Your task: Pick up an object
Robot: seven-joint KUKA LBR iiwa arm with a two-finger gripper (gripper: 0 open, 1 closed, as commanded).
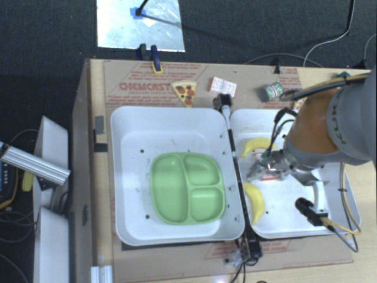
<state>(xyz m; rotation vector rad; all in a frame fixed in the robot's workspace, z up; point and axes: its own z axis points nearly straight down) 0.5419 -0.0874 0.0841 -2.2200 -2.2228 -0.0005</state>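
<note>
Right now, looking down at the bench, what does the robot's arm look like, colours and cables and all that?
The arm is a thick, rounded grey body with a broad orange band above the wrist. Dark cables loop from the band down toward the gripper, which looks like pale metal with small reddish marks. A black fitting with a thin cable sits below the wrist.

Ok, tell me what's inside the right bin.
The right bin holds two bananas, one near its back and one near its front. The gripper hangs between them; the arm covers the bin's far right.
</note>
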